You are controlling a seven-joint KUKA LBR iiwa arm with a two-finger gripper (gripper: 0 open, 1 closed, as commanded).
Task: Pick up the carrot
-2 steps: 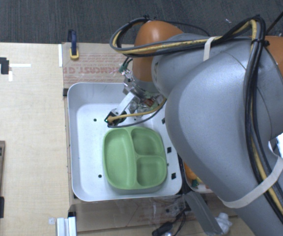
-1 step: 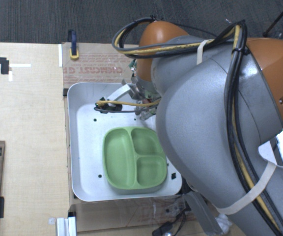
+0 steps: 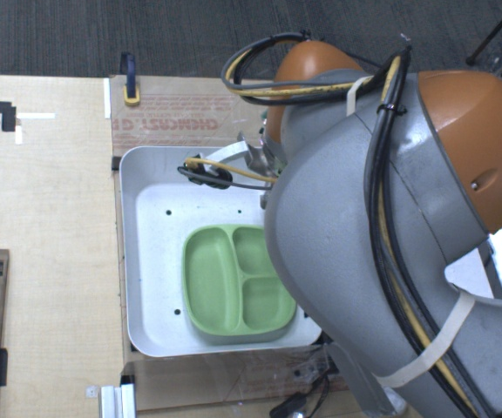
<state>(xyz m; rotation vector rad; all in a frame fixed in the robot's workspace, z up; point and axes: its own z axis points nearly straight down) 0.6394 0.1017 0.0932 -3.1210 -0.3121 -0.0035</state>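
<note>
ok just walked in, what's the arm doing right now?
The grey KUKA arm is reaching in from the right over the white bin, covering much of it. A green divided tray sits in the bin, and its visible compartments hold nothing. The task is picking up a carrot, but I can't spot one from here, and the arm's own body hides its gripper end.

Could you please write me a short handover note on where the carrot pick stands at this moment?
Hand: hidden behind the arm, which covers the right side of the view; its state cannot be judged.
Things: a green divided tray lies in the white bin; its visible compartments hold nothing. I cannot locate the carrot.
Done: nothing confirmed.
Left: find the carrot, grasp it, lift it.
</note>
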